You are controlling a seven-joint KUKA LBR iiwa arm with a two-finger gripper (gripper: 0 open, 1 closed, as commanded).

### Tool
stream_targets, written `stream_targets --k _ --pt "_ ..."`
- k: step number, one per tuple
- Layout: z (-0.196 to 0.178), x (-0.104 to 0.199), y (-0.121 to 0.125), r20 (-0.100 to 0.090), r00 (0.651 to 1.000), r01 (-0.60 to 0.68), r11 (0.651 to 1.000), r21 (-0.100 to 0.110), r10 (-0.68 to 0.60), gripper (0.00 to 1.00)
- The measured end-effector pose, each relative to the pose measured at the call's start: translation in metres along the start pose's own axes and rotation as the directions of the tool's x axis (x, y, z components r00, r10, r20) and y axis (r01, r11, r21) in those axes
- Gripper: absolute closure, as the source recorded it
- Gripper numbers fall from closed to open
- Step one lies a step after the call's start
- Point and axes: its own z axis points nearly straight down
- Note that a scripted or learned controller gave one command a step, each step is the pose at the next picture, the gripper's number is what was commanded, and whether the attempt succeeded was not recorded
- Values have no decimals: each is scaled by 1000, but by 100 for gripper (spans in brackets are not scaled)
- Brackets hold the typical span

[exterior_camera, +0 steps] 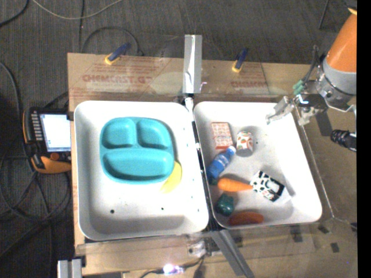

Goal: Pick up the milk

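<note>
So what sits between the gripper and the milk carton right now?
Camera view: only bare white floor of the right bin lies between the gripper and the milk carton; the small printed cup sits off to the side.

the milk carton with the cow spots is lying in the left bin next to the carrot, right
Not quite. The camera view shows the milk carton with the cow spots lying in the right bin, not the left one. It does lie next to the carrot. The left bin holds the blue divided plate.
</note>
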Motion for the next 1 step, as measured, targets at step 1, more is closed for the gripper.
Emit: stream_targets --k 1 --pt "114 3 -71 -1 998 69 998 1 -69 0"
